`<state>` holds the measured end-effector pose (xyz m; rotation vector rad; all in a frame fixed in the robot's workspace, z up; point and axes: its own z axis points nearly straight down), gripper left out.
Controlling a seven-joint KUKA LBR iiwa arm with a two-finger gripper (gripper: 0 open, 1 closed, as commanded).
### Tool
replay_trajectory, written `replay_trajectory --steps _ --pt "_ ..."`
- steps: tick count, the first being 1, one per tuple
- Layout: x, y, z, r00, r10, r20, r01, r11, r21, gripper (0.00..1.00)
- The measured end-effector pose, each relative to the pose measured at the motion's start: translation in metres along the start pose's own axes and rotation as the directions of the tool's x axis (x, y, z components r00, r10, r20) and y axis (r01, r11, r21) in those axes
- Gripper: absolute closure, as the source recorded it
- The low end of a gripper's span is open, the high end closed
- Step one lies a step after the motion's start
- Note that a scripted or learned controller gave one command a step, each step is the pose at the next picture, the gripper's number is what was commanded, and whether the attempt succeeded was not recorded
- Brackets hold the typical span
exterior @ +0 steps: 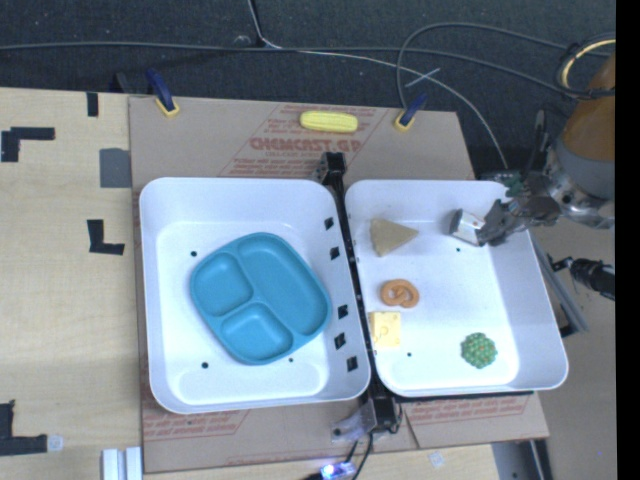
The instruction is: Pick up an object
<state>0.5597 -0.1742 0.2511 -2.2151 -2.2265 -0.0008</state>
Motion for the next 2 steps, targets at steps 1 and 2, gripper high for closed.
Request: replay_trajectory --steps 1,2 --pt "0.045 0.016 0.006 1.0 -0.001 0.0 0.001 1.0 0.001 1.0" --pt "0.09 0.019 0.015 1.0 0.0 0.0 0.0 1.0 0.001 1.0"
